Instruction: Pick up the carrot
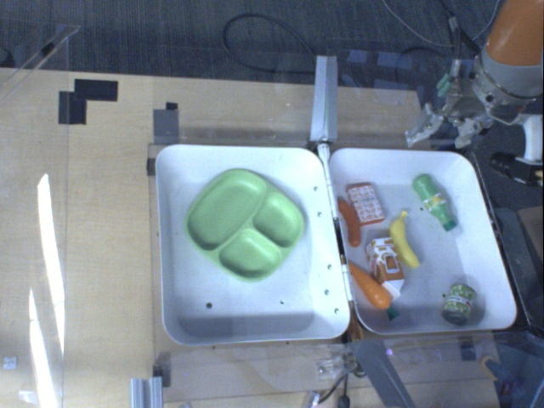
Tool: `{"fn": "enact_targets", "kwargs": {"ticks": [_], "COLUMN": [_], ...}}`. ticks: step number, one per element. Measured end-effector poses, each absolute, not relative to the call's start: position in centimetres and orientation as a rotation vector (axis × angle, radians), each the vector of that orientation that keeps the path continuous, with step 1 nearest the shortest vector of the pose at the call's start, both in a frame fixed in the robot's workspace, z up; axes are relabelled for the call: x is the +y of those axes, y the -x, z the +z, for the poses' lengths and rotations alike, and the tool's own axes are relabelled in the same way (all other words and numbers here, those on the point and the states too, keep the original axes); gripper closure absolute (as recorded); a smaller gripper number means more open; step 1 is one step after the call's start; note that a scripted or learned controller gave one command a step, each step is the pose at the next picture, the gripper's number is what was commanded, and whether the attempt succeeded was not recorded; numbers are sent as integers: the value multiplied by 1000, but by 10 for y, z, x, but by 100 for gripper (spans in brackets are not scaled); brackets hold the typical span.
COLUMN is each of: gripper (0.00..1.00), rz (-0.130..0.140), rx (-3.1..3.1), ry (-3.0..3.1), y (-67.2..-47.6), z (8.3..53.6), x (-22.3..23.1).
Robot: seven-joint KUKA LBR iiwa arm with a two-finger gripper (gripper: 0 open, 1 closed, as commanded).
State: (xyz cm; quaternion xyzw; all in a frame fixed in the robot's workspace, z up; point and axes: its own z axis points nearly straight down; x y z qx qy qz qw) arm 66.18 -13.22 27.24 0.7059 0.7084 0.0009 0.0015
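Hovering at the upper right of the frame, above the far rim of the right bin [480, 177], with the gripper [448, 119] well apart from everything inside; fingers looking slightly spread with nothing between them, though too small and blurred for certainty. Lying at the lower left of that bin, the carrot [371, 286], orange, slanted, green stub pointing toward the lower right, resting close along the bin's left wall and touching or nearly touching a small carton [385, 259] just above it. Probably still in the approach step, with the whole descent and grasp left to do. Needing a long traverse toward the lower left, then a turn of the wrist to set the fingers across the carrot's narrow width, not along it. Minding the wall on one side and the carton and banana [403, 240] on the other, and coming straight down over the thick middle
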Motion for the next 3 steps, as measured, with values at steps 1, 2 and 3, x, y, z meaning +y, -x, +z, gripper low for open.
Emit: {"fn": "enact_targets", "kwargs": {"ticks": [1,2,3], "gripper": [0,0,0], "rz": [4,4,5], "rx": [2234,2456,2410], "ry": [-2206,-1953,-2010], "y": [-627,-578,-538], "z": [185,143,93], "x": [-29,-89,-88]}}
